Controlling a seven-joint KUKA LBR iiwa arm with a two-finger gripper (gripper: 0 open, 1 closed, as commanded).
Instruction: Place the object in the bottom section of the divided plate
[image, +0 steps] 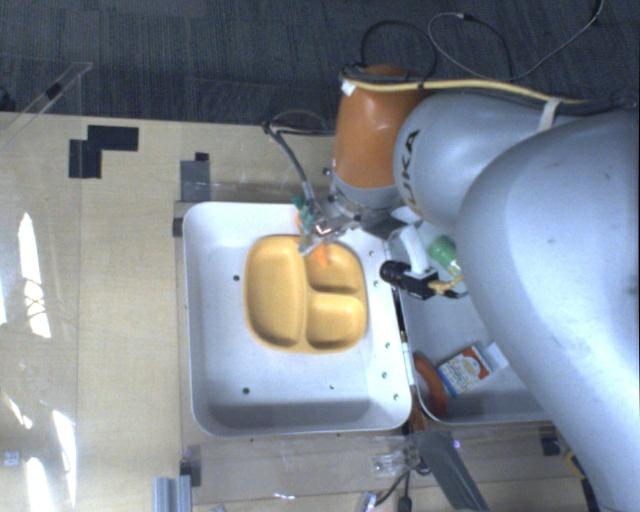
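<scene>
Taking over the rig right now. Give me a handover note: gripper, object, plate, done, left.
Gripper: over the far right rim of the divided plate in the left bin; this view does not show the grip.
Object: a small orange object is just under the gripper, at the upper right compartment's edge. I can't tell whether it is held or resting.
Done: the object is at the plate.
Left: the bottom section has nothing in it, so the object goes there next.

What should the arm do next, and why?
Probably carry the gripper down the view, over the plate's bottom section. It hangs at the plate's top edge with a small orange thing just under it, short of that section.
</scene>
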